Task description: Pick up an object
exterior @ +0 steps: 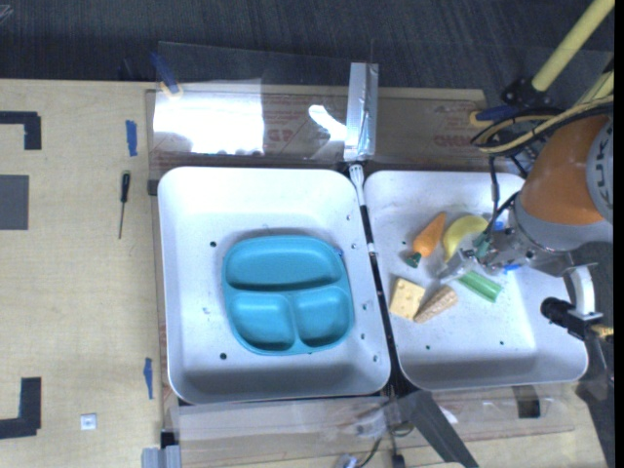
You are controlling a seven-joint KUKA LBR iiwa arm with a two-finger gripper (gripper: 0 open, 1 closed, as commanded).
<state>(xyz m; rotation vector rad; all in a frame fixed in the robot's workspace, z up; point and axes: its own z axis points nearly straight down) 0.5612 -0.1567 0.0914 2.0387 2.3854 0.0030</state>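
Two shallow white bins are set side by side on the bench, and the work is confined to the right bin (507, 344), over which the gripper (485, 253) is lowered from the arm (570, 178). A small heap of toy food is gathered directly around the tool, probably so that a pick attempted almost anywhere there meets something. An orange carrot (427, 235) lies just beyond the tool toward the bin divider, tilted with its green end down. A yellow lemon-like piece (464, 232) sits beside the carrot, touching or nearly touching the tool's near side. A green block (480, 286) lies just below the tool, seemingly in contact with it or partly under it. A yellow cheese wedge (408, 297) and a tan bread-like piece (436, 303) rest together a little further from the tool, toward the divider and the bin's front.

The left bin (185, 222) lies well apart from the tool, across the divider, and carries a blue compartment tray (288, 291), which is left untouched.

How far the tool is spread cannot be told, since its tip is lost among metal parts and the crowded objects. Nothing is seen clamped in it. The nearest candidates are judged to be the lemon-like piece and the green block; crowding could cause a neighbour to be nudged instead of grasped.
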